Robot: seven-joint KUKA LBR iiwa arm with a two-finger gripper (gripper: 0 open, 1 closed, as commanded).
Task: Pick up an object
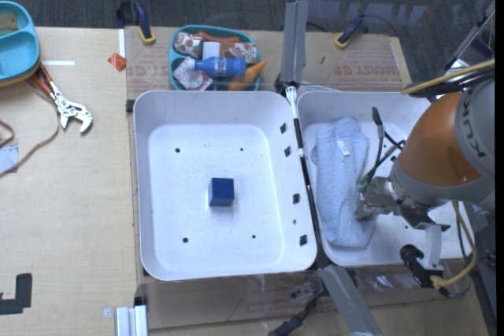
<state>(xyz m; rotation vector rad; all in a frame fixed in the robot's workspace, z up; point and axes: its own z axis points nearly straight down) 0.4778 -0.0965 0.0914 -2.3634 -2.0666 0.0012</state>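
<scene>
The surface (63, 232) is pale wood and carries two white bins side by side. The left bin (157, 248) holds one small blue block (222, 192) near its middle, lying flat and apart from every wall. The right bin (441, 248) holds a light blue-grey towel (340, 177), rumpled lengthwise along its left half.

The arm (437, 149) reaches in from the right, its orange band over the right bin. The claw (364, 204) sits low at the towel's right edge, touching or just above the cloth. I cannot tell how it is set; its tip is too dark and crowded by cables.

Judging from this, the risk is a pinch that catches only a loose fold, so the towel slips out or drags as it lifts. A snag against the bin wall is also possible.

Behind the bins a small blue tray (213, 59) holds mixed toy items, and a wrench (67, 110) lies to the left. Red lettering runs along the cardboard (370, 63) behind the bins, too small and partly covered to read reliably.
</scene>
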